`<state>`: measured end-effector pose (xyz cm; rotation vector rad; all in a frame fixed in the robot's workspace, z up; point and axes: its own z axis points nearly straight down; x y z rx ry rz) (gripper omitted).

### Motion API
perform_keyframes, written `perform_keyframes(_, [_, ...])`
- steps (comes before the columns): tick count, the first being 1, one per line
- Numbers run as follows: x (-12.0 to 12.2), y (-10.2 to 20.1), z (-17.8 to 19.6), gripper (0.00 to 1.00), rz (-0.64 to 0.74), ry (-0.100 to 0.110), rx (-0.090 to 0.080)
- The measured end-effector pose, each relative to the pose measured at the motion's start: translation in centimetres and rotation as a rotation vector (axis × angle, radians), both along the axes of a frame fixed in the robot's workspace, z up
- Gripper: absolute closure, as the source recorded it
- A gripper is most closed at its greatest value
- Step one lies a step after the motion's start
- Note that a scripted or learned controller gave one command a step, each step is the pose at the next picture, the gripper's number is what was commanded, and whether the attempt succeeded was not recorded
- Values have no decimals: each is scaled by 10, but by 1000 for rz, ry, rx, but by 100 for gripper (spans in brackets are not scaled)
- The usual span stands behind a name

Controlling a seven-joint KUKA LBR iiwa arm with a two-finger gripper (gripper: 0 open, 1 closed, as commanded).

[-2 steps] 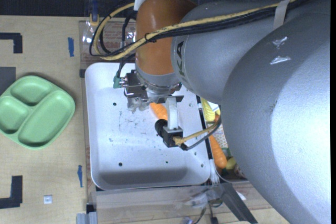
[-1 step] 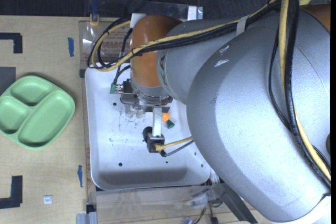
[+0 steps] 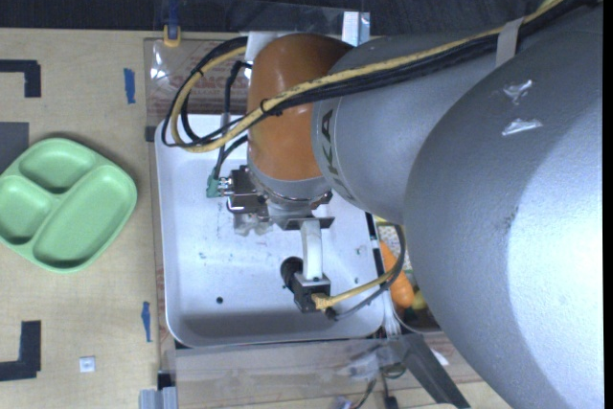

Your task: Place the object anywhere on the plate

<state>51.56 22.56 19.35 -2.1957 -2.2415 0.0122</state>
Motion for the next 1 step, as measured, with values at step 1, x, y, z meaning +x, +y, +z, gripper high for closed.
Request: perform_keyframes(1, [55,-4,-13,100,-139,-5,-1])
